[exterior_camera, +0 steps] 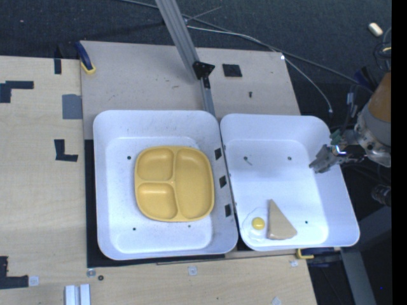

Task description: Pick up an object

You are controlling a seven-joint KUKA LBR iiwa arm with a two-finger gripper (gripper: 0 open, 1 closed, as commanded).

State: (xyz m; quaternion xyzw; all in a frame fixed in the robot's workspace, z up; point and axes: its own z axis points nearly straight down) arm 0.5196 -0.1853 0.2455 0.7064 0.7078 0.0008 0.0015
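In the right bin (267, 129) lie a tan wedge-shaped piece (278, 222) and a small yellow round object (257, 223), both near the front wall. The left bin (114, 126) holds a yellow divided plate (173, 183) in its middle. My gripper (323, 159) hangs at the right bin's right rim, well behind and to the right of the wedge. Nothing shows between its fingers.
A slanted metal bar (181, 33) runs from the top down to the seam between the bins. Cables trail across the dark floor at the back. A blue-and-yellow clamp (84, 58) sits at the bench's back left corner.
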